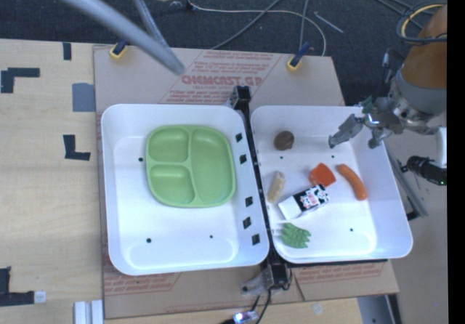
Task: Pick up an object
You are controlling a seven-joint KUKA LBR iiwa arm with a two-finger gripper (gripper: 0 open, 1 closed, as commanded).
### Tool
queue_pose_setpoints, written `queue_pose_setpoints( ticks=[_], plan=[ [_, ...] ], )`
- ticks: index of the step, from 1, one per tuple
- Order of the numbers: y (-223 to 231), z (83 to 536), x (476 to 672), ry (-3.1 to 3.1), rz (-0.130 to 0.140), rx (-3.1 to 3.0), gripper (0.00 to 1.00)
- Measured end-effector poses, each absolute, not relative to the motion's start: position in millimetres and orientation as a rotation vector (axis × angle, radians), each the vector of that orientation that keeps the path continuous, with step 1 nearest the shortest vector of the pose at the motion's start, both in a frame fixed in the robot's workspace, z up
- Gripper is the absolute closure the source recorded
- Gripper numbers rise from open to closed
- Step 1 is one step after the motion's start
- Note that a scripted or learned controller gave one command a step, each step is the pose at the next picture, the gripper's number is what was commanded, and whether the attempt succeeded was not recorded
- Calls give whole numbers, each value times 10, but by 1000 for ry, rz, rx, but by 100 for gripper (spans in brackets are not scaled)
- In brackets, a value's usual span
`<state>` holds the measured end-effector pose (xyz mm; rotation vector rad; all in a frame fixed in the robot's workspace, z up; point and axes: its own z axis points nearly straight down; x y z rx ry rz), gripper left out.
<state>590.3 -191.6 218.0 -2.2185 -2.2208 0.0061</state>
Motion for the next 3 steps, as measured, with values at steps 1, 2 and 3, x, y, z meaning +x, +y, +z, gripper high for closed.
queue_pose_setpoints(
  ticks=[1, 2, 3],
  plan=[
    [-1886, 1547, 5856, -2220, 7, -2217, 0],
    [-1890, 1108, 5811, -2220, 5, -2218, 0],
    [-1883, 1230, 5822, -2224, 2, -2217, 100]
  ],
)
